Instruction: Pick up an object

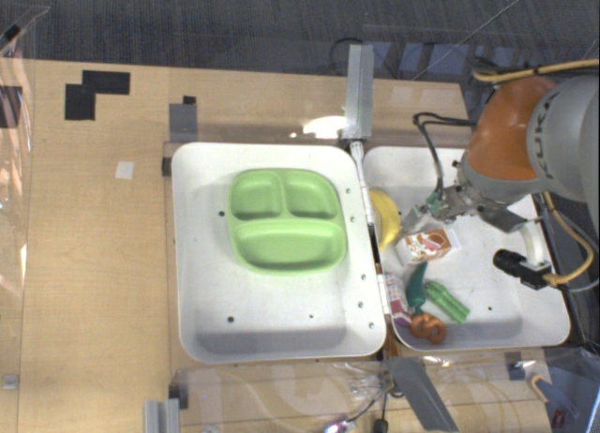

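Note:
My gripper (429,216) hangs over the left half of the right bin (525,323), coming down from the orange-banded wrist (502,141). Just below its tip lies a white packet with red print (428,246), and I cannot see whether they touch. A yellow banana-shaped piece (382,216) rests against the bin's left wall. Toward the front lie a dark green piece (414,286), a bright green block (448,302), a brown-red round thing (428,327) and a purple item (398,306).
The left bin (197,328) holds a green divided plate (284,218) near its middle. A metal post (359,94) rises behind the wall between the bins. Bare white floor lies at the right bin's right front.

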`<state>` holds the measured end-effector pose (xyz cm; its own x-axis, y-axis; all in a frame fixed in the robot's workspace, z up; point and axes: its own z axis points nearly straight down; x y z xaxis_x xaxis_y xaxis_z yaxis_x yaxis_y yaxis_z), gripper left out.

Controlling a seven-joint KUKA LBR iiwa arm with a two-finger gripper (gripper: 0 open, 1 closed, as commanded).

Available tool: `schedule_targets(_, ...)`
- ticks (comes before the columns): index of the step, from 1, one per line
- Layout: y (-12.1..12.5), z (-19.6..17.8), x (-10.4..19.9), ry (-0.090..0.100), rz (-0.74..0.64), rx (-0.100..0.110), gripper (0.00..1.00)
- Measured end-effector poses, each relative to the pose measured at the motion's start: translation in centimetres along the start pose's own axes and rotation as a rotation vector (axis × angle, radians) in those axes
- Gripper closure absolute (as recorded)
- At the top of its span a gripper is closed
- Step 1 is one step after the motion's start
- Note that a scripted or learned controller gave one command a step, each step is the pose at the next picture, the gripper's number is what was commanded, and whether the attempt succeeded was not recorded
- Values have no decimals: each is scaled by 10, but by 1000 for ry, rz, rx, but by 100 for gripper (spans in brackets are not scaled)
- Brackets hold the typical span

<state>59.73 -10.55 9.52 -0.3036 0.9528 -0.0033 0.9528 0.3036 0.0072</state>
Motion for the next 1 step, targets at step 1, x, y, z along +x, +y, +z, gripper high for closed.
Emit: schedule_targets(1,-25,2,13,-6,-50,-14,0)
